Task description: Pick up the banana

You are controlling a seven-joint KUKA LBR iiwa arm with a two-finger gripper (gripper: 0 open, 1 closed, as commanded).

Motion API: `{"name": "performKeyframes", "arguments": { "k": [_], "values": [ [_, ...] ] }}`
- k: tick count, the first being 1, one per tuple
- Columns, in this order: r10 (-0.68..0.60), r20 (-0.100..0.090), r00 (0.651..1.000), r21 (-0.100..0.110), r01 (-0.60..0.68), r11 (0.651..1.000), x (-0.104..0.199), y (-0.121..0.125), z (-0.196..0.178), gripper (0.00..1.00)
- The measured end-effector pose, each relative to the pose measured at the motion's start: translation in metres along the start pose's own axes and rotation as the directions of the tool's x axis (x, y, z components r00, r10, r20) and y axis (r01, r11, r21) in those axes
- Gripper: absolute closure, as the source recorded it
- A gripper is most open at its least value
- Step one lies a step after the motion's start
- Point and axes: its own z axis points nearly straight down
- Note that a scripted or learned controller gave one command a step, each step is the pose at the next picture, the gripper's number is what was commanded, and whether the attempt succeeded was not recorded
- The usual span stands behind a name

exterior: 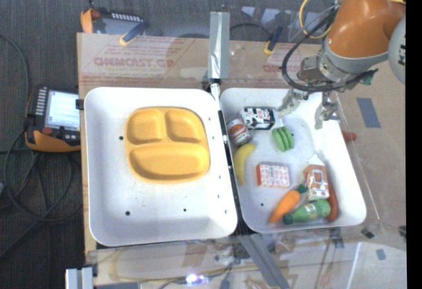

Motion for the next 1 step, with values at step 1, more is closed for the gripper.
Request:
{"name": "performKeyframes", "arguments": {
  "k": [1],
  "values": [
    [-0.382, -0.003, 0.924, 0.003, 0.382, 0.924, -0.0601, 0.0235, 0.0813, 0.00]
  ]
}}
